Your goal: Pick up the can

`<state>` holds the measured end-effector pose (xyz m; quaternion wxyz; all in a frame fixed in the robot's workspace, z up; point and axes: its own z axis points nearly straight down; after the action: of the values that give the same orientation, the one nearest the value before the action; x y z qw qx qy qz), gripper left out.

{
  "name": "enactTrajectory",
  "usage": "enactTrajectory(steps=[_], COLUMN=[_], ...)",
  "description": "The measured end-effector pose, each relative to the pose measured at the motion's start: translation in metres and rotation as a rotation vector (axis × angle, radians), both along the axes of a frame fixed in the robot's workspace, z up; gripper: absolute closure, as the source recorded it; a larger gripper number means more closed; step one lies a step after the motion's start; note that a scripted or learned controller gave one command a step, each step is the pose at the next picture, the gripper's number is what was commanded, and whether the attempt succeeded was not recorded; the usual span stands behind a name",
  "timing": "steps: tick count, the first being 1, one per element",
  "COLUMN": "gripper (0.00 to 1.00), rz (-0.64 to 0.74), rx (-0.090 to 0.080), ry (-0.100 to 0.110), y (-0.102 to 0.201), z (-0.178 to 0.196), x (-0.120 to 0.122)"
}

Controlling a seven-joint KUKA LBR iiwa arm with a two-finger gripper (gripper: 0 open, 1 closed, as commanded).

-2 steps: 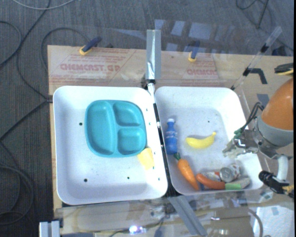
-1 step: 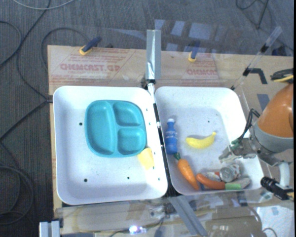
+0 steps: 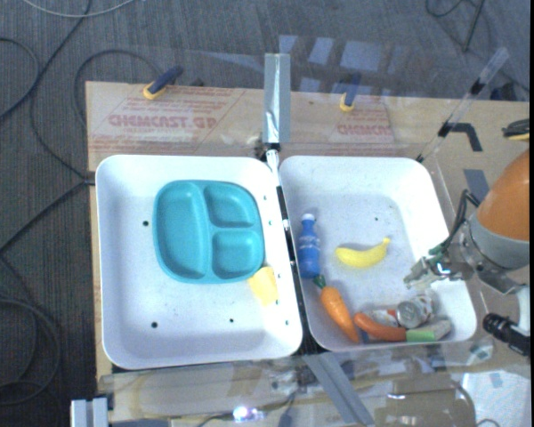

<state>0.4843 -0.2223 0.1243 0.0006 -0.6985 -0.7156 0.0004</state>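
Faded red lettering is printed on the brown board (image 3: 196,123) that lies on the surface behind the two white bins. Behind the left bin (image 3: 116,265) it seems to read "CHEMCAST" with further letters too blurred to make out. A second, smaller red print (image 3: 365,130) behind the right bin (image 3: 427,185) is illegible.

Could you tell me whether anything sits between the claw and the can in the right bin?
Nothing visible does. The claw hovers just above the can, which lies on its side near the right bin's front edge. A carrot and a green piece crowd it from the front.
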Motion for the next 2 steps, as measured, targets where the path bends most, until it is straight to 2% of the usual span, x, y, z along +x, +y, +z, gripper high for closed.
enactTrajectory(steps=[1, 2], gripper=[1.0, 1.0], rz=[0.056, 0.058], rx=[-0.001, 0.0], ry=[0.003, 0.0], y=[-0.0002, -0.0002], z=[-0.0134, -0.0089], x=[-0.001, -0.0003])
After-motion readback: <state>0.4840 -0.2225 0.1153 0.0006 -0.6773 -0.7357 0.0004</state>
